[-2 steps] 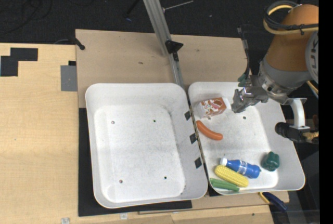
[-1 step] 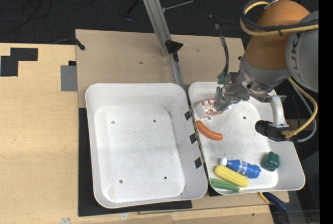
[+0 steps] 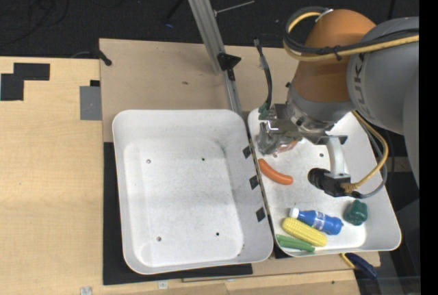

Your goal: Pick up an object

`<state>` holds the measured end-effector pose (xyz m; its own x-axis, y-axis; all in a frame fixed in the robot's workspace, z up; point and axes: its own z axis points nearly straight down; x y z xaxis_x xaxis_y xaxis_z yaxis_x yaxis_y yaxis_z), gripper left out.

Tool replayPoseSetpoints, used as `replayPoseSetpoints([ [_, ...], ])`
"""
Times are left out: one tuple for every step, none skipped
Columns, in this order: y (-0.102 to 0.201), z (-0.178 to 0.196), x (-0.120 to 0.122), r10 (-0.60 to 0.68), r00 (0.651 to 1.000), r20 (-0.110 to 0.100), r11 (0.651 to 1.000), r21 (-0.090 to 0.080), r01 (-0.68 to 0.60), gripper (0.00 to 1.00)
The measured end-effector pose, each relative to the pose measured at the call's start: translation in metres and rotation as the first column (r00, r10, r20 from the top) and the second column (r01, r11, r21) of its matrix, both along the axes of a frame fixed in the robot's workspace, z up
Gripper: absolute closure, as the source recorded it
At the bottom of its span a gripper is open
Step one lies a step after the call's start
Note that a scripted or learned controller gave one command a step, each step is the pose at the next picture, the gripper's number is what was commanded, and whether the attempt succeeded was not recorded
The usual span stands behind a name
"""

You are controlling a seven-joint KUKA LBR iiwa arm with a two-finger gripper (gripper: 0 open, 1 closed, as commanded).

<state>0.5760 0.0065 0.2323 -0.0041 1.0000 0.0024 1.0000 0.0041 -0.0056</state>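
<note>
My gripper [image 3: 272, 143] hangs low over the far left part of the right bin [image 3: 378, 237], just above and behind an orange carrot-like piece [image 3: 275, 174]. Nothing shows between its metal fingers. Nearer the front of that bin lie a blue bottle with a white cap [image 3: 317, 220], a yellow corn cob [image 3: 304, 232], a thin green pod [image 3: 296, 244] and a dark green lump [image 3: 356, 212].
The left bin [image 3: 181, 191] sits beside the right one, with a divider wall and black clips between them. A slanted aluminium bar [image 3: 205, 20] rises behind the bins. The grey arm with its orange band [image 3: 335, 54] covers the right bin's back.
</note>
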Motion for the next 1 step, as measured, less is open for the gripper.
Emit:
replayPoseSetpoints([
  [0.0489,-0.011,0.002,0.0,1.0,-0.001,1.0,-0.001,0.0,1.0],
])
